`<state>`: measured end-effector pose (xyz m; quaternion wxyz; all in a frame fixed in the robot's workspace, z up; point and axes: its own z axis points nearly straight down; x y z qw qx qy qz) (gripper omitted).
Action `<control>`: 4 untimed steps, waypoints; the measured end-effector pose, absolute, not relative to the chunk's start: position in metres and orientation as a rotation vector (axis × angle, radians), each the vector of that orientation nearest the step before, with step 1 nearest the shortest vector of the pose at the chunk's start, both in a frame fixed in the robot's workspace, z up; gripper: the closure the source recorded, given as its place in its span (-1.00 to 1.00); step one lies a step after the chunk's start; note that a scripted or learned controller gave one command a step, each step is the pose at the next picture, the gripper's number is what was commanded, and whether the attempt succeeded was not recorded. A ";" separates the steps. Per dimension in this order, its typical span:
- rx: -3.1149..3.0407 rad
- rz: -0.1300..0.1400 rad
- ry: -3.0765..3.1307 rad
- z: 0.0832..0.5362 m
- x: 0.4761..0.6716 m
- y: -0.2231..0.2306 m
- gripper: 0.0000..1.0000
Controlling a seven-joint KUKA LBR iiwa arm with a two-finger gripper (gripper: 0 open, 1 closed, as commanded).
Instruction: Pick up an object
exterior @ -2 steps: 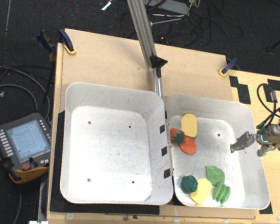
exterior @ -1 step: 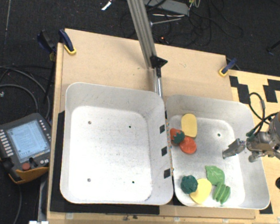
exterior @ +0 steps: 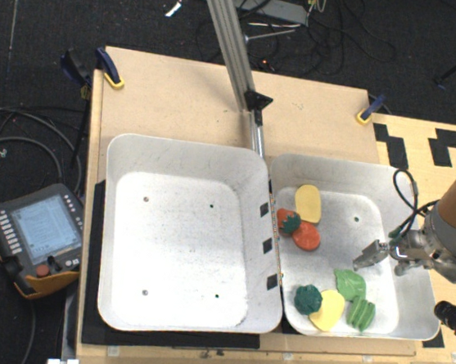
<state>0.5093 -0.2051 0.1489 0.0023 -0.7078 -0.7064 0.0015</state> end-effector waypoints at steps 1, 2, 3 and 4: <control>-2.223 -0.002 -2.218 0.098 0.510 -0.204 -1.00; -2.224 -0.004 -2.223 0.110 0.511 -0.205 1.00; -2.222 -0.003 -2.228 0.153 0.511 -0.200 1.00; -2.222 -0.003 -2.228 0.198 0.517 -0.205 1.00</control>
